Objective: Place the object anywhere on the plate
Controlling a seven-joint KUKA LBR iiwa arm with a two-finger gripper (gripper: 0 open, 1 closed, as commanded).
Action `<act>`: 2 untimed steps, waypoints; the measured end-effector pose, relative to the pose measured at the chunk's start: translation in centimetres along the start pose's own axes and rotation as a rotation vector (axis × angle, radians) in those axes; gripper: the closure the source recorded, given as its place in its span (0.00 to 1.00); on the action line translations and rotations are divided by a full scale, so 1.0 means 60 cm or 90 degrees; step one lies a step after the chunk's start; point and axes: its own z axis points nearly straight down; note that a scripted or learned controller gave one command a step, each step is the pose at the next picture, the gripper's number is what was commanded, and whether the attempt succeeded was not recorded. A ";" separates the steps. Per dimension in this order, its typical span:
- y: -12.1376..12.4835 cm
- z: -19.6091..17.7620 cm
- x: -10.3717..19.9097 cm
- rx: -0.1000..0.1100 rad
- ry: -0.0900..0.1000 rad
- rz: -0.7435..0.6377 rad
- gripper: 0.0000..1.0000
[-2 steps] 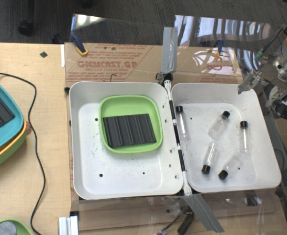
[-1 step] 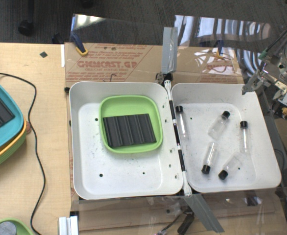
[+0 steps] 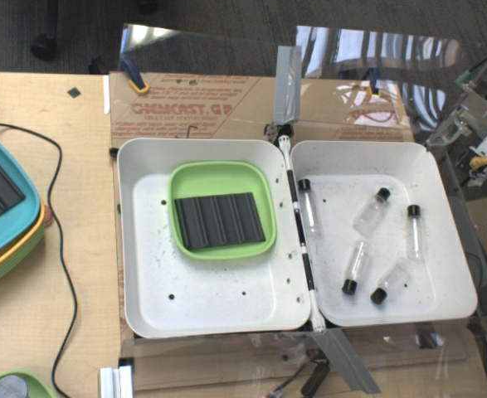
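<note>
Five clear vials (image 3: 366,214) lie loose in the right bin (image 3: 442,247); plate (image 3: 221,210) sits in the left bin (image 3: 143,288); vials are probably light, slick, round; pinch mid-body, across the tube; gripper state: cannot tell.

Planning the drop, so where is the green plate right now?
The green plate sits in the left bin, toward its upper middle, with a dark ribbed mat on it.
</note>
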 end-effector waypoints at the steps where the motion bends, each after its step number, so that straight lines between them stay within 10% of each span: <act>1: 0.011 0.036 -0.002 0.002 -0.001 0.076 0.00; 2: 0.020 -0.003 -0.026 0.001 -0.002 0.231 0.00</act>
